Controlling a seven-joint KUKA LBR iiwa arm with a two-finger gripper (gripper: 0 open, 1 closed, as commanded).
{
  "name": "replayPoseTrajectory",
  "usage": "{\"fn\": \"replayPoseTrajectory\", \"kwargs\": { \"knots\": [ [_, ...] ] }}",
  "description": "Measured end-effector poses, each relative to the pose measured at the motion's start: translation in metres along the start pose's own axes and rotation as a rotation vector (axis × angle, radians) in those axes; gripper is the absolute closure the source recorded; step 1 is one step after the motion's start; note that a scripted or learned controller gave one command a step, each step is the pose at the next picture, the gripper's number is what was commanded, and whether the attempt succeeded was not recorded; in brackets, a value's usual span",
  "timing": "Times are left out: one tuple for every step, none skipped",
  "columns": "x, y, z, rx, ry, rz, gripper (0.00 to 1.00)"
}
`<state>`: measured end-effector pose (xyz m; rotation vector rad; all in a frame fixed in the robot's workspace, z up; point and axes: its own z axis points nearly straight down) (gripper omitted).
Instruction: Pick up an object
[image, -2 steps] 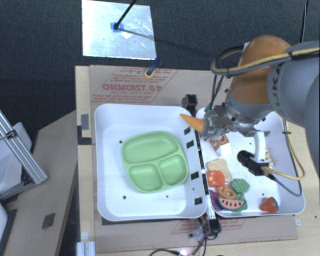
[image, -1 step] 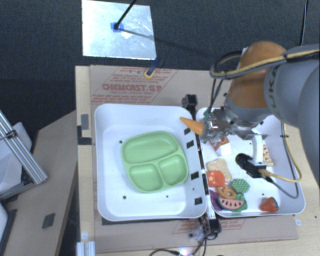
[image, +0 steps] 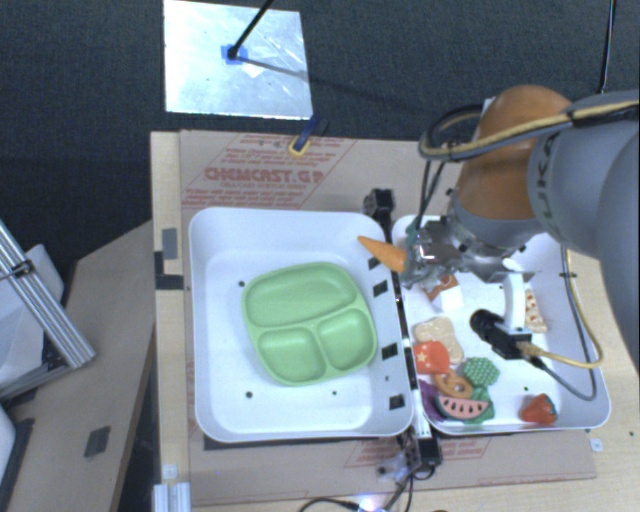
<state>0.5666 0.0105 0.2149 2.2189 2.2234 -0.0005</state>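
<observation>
Arm (image: 540, 170) bends over right bin (image: 585, 400), pincer (image: 425, 252) beside carrot (image: 383, 252).

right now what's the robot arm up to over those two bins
The grey arm reaches in from the right, with its gripper low over the inner edge of the right bin. An orange carrot-like piece sits right at the gripper, over the divide between the bins; whether it is actually gripped cannot be told. Small toy foods, including a watermelon slice and a strawberry, lie in the right bin. The left bin holds a green divided plate.
</observation>
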Motion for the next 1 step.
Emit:
{"fn": "replayPoseTrajectory", "kwargs": {
  "knots": [
    [0.0068, 0.0105, -0.0157, -0.003, 0.001, -0.003, 1.0]
  ]
}}
